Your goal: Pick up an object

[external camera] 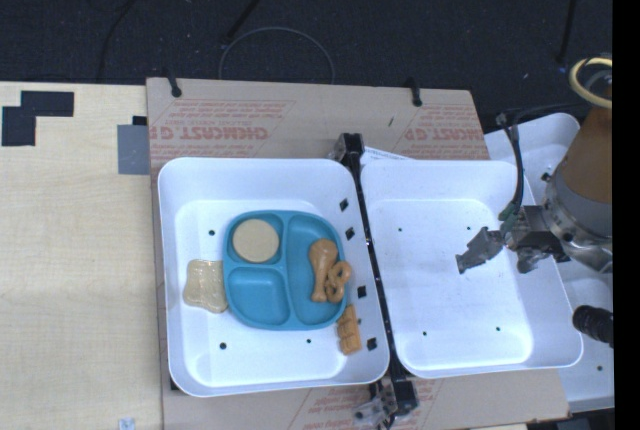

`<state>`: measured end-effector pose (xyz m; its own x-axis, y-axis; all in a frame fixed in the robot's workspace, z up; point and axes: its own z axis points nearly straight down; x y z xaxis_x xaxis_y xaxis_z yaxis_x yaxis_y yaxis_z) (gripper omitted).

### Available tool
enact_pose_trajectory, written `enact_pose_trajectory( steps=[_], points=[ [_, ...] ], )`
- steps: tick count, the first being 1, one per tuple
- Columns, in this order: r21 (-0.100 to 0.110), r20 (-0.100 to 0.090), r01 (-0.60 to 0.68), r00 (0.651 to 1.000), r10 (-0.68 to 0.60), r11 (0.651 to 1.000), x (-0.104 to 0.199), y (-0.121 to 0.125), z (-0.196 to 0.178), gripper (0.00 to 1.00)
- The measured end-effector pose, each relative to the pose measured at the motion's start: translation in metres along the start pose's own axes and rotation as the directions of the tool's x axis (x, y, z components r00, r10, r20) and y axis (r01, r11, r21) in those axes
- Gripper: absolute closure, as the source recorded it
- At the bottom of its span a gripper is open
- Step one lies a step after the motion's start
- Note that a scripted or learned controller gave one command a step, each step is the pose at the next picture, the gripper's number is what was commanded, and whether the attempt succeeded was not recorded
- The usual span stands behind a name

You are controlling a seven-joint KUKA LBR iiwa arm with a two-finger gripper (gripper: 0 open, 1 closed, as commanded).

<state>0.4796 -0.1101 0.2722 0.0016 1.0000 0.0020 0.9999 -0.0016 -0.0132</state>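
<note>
Grey two-finger gripper hangs over the right white bin, nothing between its fingers; spread vs pressed can't be told. Targets lie well apart to its left: blue plastic divided tray w/ tan food pieces, in the left bin.

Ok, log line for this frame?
end effector: over right bin | blue tray: left bin, food untouched | pick: not done

Two bins sit side by side. In the left bin a divided tray lies centrally, holding a round cracker and a pretzel. A biscuit touches its left edge; another snack lies near its lower-right corner. The gripper hangs over the right bin.
</note>
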Motion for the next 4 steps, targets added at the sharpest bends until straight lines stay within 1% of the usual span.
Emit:
enact_pose_trajectory(
  steps=[1,2,3,4],
  points=[
    [-0.009,0.001,0.002,1.0,-0.002,1.0,0.0,0.001,-0.005,0.0],
    [-0.003,-0.001,0.002,1.0,-0.002,1.0,0.005,-0.001,0.058,0.0],
    [-0.005,0.0,0.002,1.0,-0.002,1.0,0.004,0.009,0.11,0.0],
    [-0.005,-0.001,-0.001,1.0,0.001,1.0,0.014,0.012,0.161,0.0]
  ],
)
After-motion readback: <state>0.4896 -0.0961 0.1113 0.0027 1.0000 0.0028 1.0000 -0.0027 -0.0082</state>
